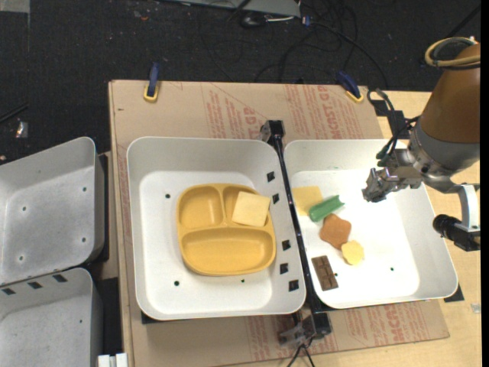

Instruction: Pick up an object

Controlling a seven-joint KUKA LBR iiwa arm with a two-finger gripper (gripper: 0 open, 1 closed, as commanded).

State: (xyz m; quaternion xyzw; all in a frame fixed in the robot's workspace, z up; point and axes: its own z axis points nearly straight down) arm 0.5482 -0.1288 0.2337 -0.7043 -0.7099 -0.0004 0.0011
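Tool (380,183) over the upper part of the right bin (428,281), dark and blurred at the end of the grey arm (451,121). Wide or narrow: cannot tell. Nothing visibly held.

Below and left of the tool, a loose cluster of small pieces on the right bin's floor:
- yellow block (306,197), nearest the divider between the bins
- green piece (325,207), touching the yellow block's lower right edge and lying at a slant
- orange-brown piece (335,230), just below the green piece
- small yellow round (352,252), touching the orange-brown piece's lower right
- dark brown bar (325,272), lowest in the bin, near the divider and apart from the others

Between tool and cluster, bare white floor. Green piece closest to the tool.

In the left bin (145,205), a yellow divided plate (221,254), with a pale square slab (250,209) in its upper right compartment.

Under both bins, a brown cardboard sheet (206,102) on the desk, pinned at the far edge by two blue-and-yellow clamps (153,84). Off to the far left, spare white trays (46,205). Beyond the desk, dark floor with cables (321,21).
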